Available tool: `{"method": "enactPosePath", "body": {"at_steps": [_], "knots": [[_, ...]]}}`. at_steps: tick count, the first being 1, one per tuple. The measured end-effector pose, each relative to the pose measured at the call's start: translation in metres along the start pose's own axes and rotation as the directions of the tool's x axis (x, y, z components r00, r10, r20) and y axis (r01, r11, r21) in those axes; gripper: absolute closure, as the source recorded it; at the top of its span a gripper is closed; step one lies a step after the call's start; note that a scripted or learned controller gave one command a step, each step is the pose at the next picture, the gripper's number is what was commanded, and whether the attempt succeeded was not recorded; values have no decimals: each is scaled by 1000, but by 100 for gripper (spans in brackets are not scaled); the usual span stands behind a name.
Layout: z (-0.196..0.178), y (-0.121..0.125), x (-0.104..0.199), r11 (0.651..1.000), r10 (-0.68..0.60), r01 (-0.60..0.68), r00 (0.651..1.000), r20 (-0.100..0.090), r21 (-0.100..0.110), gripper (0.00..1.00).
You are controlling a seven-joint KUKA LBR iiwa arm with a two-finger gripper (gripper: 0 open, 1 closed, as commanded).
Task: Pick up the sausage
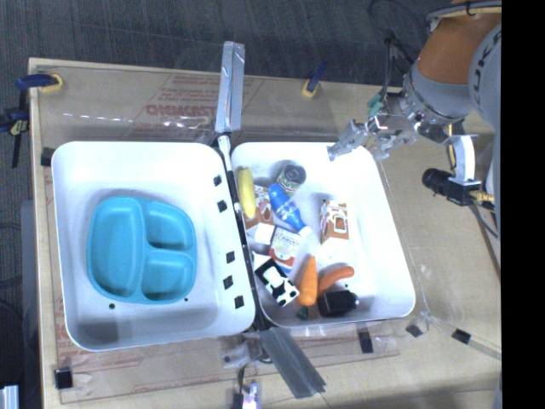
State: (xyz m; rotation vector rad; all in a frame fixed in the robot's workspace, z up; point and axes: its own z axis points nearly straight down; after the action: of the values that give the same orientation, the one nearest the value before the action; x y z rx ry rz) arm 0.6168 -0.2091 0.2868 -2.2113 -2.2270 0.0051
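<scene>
The sausage (336,274) is a short orange-red link lying near the front of the right bin (387,228), just right of an orange carrot (306,281) and above a black block (338,302). My gripper (345,143) hovers over the bin's far right corner, well behind the sausage. Its fingers look spread, with nothing between them.
The right bin also holds a banana (245,192), a blue bottle (285,207), a small can (291,176), an orange-and-white box (335,220), a white pouch (284,243) and a black-and-white cow toy (278,285). The left bin (72,313) holds a blue divided tray (140,247).
</scene>
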Motion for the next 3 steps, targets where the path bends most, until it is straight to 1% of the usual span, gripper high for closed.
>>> {"method": "enactPosePath", "body": {"at_steps": [1,2,3], "knots": [[67,-54,0,998,-57,57,998,0,1,0],[-72,-50,20,991,-133,133,991,1,-4,0],[61,-75,-1,989,-151,151,989,0,0,0]]}}
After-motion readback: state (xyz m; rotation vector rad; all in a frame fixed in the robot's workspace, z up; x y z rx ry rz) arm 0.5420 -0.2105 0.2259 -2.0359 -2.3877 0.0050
